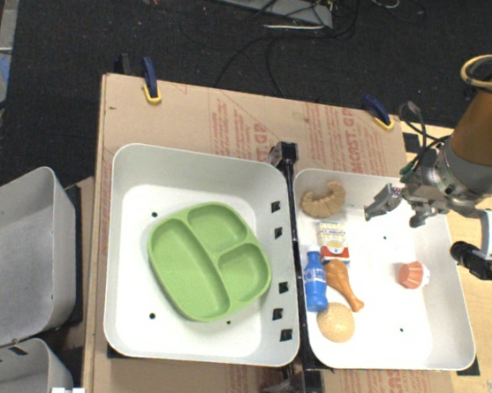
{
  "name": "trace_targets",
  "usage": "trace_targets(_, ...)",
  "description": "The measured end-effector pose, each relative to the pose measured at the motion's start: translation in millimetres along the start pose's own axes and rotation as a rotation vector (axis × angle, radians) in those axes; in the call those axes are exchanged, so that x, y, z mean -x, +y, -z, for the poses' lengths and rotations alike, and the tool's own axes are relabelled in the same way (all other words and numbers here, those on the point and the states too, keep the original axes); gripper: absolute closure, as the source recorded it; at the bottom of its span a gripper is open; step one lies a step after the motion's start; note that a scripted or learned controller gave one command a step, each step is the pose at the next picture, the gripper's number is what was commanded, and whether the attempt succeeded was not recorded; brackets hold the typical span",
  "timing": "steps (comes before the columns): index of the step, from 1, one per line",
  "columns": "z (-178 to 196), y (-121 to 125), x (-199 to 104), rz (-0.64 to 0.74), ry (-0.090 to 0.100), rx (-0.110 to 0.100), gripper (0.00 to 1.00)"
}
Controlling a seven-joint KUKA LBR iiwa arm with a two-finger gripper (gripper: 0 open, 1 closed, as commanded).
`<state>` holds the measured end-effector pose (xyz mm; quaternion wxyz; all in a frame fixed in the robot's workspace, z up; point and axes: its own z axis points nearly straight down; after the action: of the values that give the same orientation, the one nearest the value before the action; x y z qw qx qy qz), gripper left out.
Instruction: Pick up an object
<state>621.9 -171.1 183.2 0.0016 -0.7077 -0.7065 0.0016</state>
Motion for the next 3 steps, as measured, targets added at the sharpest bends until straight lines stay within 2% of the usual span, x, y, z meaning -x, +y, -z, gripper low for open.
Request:
trace_targets(2, -93, -7, 6, 0.001, 0.0, 0.002, 0.0)
trace_targets(3, -80, -6, 7, 0.001, -0.001, 0.008, 1.0)
